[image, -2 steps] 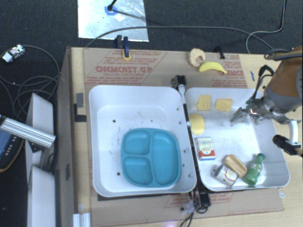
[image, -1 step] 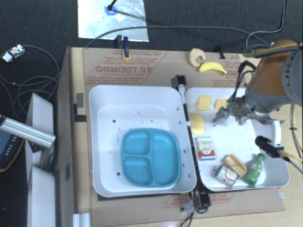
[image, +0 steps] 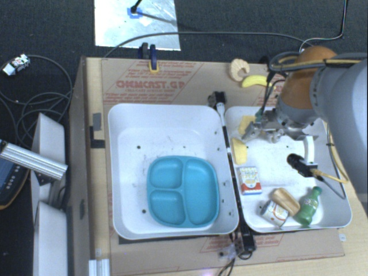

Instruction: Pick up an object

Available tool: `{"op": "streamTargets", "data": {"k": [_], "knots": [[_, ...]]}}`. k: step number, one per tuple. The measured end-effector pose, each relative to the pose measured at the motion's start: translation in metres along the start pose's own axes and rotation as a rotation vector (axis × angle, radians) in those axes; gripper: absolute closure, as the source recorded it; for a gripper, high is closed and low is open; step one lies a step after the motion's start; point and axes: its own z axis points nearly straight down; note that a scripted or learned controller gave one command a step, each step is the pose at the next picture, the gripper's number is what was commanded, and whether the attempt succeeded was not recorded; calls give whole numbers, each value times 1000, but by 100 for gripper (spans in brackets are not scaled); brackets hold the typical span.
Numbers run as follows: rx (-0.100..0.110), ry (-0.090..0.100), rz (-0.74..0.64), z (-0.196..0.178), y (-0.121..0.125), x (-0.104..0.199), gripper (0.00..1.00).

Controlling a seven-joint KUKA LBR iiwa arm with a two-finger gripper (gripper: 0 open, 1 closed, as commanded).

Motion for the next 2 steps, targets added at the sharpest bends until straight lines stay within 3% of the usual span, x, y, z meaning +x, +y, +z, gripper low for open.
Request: {"op": "streamTargets", "data": {"k": [1, 2], "knots": [[6, 0, 4, 1, -144, -27, 0], [4, 1, 2, 1, -152, -9, 0]]}}
